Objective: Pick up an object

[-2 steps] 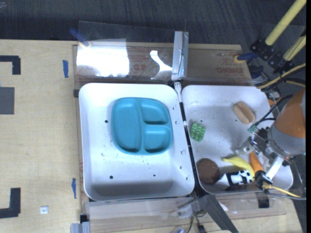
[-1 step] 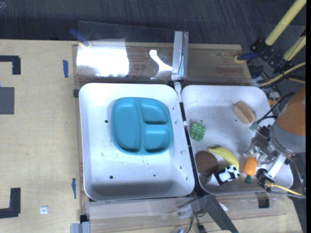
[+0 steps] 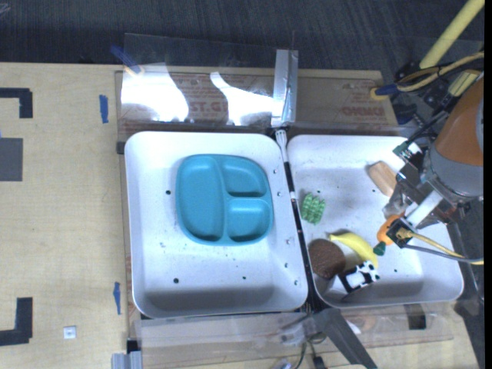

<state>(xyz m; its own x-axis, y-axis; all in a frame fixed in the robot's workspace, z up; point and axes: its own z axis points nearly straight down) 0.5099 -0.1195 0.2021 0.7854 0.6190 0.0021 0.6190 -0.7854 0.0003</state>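
Black-and-white toy (image 3: 360, 276): nearest you, by the right bin's (image 3: 438, 287) front wall, touching a brown lump (image 3: 326, 257).
Banana (image 3: 351, 242): just behind them.
Green block (image 3: 312, 207): near the bins' shared wall.
Blue plate (image 3: 224, 198): in the left bin (image 3: 146, 229).
Claw (image 3: 400, 200): over the right bin, beside a tan piece (image 3: 380, 177); you cannot tell whether it is released or clenched.

The left bin (image 3: 146, 229) and the right bin (image 3: 430, 283) are white, flecked with small dark specks. The divided tray (image 3: 224, 198) is plain turquoise blue. The knobbly block (image 3: 312, 207) is green, the banana (image 3: 352, 243) yellow, the round lump (image 3: 327, 258) dark brown, the little toy (image 3: 360, 277) patched black and white, the wedge (image 3: 380, 177) tan. My arm (image 3: 461, 144) is grey and orange.
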